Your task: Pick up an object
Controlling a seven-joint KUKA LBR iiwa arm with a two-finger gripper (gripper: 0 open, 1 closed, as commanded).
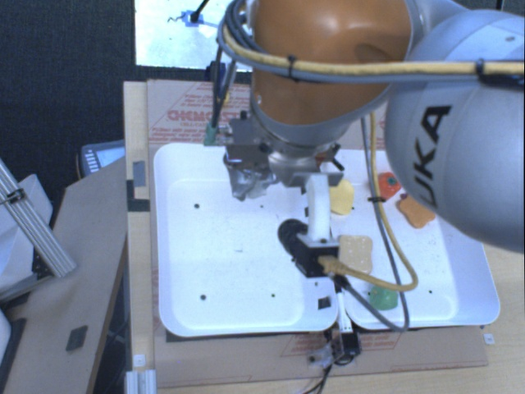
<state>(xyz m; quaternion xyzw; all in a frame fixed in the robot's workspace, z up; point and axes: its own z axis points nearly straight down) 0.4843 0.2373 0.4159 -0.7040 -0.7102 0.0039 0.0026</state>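
Observation:
My gripper (245,185) hangs low over the back of the left bin (213,253), under the big orange wrist band. I see nothing held in it. In the right bin (463,290) lie a yellow piece (344,197), a tan square piece (358,253), a green piece (383,298) near the front, and two orange pieces (416,213) (388,184) further back. The arm hides much of the right bin's back half.
Both bins rest on a cardboard sheet (184,117). A tan side table (78,245) and a metal rail (33,228) stand to the left. Cables (394,261) hang across the divide between the bins.

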